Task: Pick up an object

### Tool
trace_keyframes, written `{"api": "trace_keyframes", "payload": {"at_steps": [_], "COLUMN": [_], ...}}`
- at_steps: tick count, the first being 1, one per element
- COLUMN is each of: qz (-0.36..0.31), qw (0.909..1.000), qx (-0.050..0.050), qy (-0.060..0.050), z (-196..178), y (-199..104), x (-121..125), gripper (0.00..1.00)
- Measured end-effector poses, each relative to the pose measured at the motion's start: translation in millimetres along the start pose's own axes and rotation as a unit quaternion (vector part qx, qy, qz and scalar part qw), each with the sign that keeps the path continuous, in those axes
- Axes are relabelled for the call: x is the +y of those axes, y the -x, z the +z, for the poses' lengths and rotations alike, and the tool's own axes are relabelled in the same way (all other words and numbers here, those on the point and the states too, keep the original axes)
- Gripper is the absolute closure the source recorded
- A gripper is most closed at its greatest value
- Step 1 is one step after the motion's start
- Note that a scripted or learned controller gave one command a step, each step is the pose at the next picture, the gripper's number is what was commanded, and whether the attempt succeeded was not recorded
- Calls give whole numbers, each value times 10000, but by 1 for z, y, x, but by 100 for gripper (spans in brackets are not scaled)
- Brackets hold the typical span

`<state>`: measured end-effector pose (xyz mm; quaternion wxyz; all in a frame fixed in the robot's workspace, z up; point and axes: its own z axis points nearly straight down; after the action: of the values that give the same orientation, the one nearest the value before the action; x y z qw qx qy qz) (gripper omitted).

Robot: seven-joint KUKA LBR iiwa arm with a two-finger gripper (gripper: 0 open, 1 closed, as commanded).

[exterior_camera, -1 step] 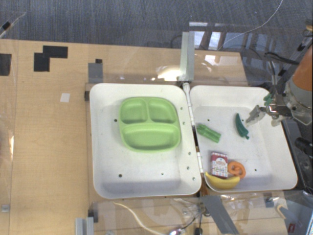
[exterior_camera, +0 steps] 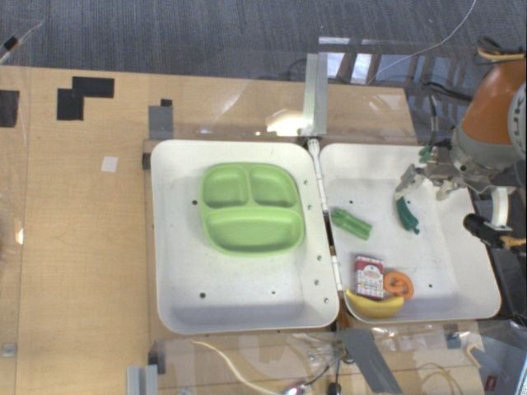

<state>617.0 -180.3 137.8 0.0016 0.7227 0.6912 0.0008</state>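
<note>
My gripper hangs over the far part of the right bin, and I read its two fingers as spread apart, one finger angled toward the bin's middle, the other nearer the wrist. Nothing sits between them. The orange band of the arm shows at the right, above the wrist.

Just below that finger lies a dark green piece, on the bin floor and apart from the fingertip as far as I can tell. Its long axis runs from far to near, tilted slightly, with the near end pointing toward the right.

Further left in the same bin I see a lighter green block near the divider, its long axis running on a diagonal from upper left to lower right. At the near edge sit a small red carton, an orange ring-shaped thing touching it, and a banana curving under both.

The left bin holds a green divided plate, lying flat.
</note>
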Motion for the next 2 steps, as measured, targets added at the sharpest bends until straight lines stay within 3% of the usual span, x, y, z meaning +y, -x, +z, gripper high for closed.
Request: {"api": "trace_keyframes", "payload": {"at_steps": [1, 2], "qz": [-60, 61], "qw": [10000, 10000], "qx": [0, -8], "qy": [9, 44], "z": [-20, 48], "y": [1, 4], "x": [-19, -6], "gripper": [0, 0]}}
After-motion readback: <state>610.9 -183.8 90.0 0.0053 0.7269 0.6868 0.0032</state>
